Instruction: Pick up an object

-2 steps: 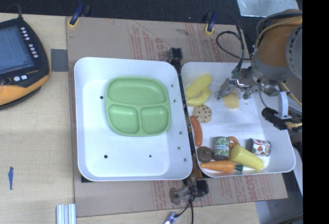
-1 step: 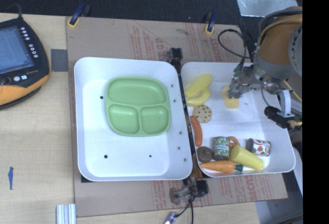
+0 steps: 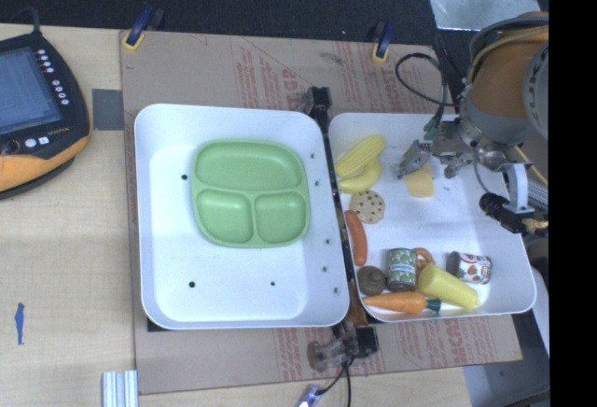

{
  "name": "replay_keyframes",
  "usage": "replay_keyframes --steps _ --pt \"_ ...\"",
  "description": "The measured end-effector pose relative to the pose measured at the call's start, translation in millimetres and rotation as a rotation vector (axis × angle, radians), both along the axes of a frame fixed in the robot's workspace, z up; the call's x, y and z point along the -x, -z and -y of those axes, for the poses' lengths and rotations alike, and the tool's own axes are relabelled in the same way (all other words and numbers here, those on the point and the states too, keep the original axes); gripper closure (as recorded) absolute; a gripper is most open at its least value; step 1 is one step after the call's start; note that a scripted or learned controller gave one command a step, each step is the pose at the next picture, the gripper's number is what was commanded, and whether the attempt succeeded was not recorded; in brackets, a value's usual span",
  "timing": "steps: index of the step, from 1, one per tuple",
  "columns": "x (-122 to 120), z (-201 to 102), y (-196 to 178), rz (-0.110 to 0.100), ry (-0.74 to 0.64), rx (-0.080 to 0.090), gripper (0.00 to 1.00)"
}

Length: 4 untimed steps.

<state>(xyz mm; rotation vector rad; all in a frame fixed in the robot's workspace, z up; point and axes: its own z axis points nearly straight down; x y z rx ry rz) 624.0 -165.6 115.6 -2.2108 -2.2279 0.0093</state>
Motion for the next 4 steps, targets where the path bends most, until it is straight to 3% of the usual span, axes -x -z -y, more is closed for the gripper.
replay_keyframes --steps 1,2,3,4 --pt "16 -7 24 0.002 0.004 -0.001 0.0" --pt "-32 11 23 0.004 0.003 -0.002 0.0" --pt "-9 23 24 0.002 0.004 -0.002 0.0" --pt "17 -16 24 0.002 0.001 -0.001 0.0"
